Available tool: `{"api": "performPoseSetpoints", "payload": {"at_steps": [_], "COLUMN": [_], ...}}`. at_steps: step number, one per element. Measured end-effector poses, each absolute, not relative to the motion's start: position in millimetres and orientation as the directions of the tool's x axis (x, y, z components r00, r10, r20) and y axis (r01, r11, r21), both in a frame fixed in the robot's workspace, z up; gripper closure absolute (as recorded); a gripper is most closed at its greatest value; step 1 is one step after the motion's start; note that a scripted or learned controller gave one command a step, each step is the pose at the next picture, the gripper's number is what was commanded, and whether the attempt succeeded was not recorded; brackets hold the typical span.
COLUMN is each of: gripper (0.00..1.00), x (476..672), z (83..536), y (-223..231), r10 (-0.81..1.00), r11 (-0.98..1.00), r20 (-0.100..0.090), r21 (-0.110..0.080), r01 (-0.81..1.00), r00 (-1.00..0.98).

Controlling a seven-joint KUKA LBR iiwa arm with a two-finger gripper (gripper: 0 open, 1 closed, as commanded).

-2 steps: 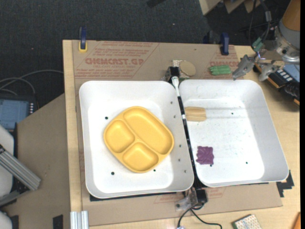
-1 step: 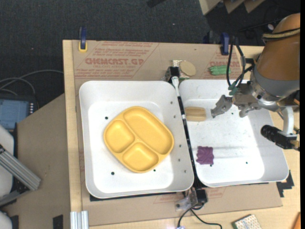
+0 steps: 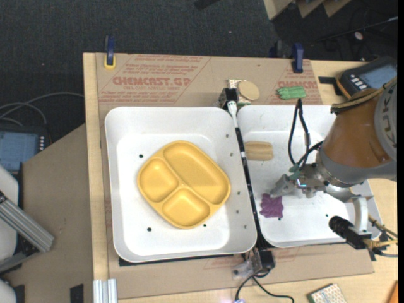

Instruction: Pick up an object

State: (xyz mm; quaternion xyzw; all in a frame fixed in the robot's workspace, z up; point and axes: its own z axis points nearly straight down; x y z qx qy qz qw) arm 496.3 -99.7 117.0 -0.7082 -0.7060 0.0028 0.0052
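Observation:
The right bin (image 3: 315, 232) holds two loose objects. A small purple lumpy piece (image 3: 271, 206) lies near its left wall. A tan cylinder-shaped piece (image 3: 258, 151) rests farther back against the same wall. My gripper (image 3: 287, 185) hangs low over the right bin, just above and to the right of the purple piece, apart from the tan one. The orange band of the arm (image 3: 360, 141) rises behind it on the right. In the left bin (image 3: 120, 169) sits a yellow divided plate (image 3: 183, 183).
On the cardboard behind the bins lie a green item (image 3: 291, 93) and a round tan disc (image 3: 249, 91). Blue clamps (image 3: 110, 50) hold the board's back edge. A black cable (image 3: 297, 131) loops down to the wrist over the right bin.

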Motion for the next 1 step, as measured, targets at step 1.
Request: {"api": "performPoseSetpoints", "payload": {"at_steps": [1], "gripper": [0.00], "x": [479.8], "z": [84.4], "y": [-94.7], "r10": [1.000], "r11": [-0.003], "r20": [0.001], "r21": [0.002], "r01": [1.000], "r00": [0.003]}}
